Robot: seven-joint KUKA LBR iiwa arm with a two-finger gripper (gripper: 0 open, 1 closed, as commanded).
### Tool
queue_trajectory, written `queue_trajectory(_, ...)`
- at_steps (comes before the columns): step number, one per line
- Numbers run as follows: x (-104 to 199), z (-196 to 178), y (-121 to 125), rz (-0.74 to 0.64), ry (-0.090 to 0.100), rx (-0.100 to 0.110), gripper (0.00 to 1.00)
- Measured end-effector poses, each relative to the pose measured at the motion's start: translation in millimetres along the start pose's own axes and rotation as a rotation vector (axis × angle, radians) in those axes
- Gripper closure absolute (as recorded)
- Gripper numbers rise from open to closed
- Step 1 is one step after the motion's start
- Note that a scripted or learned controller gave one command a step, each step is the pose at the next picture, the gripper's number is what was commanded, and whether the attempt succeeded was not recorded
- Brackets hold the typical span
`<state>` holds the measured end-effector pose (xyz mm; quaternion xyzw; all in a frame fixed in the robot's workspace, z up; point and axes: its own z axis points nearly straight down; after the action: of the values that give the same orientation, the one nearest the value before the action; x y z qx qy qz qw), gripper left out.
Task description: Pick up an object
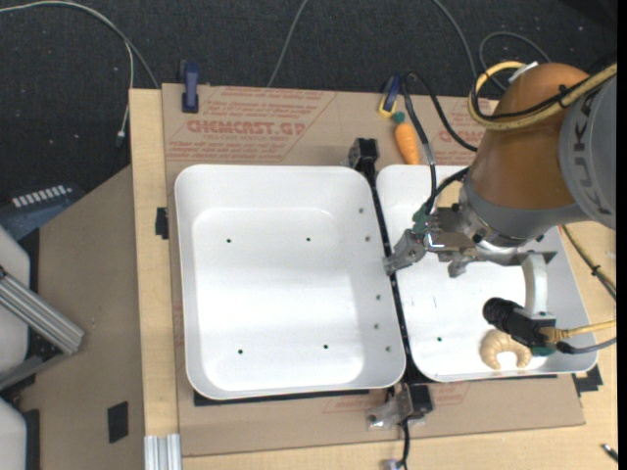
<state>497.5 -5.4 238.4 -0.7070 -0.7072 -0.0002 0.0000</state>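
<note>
Pincer (419, 249) at frame centre, over the right bin (443, 313) near its left edge, spread or closed impossible to tell; tan croissant-shaped piece (504, 351) lies lower right in that bin

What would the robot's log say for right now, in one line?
arm: over right bin | gripper: at that bin's left edge | croissant: right bin, apart from gripper | pick: not yet done
</note>
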Motion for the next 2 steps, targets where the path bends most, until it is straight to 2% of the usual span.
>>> queue_trajectory(2, 0.0, 0.0, 0.0, 0.000, 0.000, 0.000, 0.00)
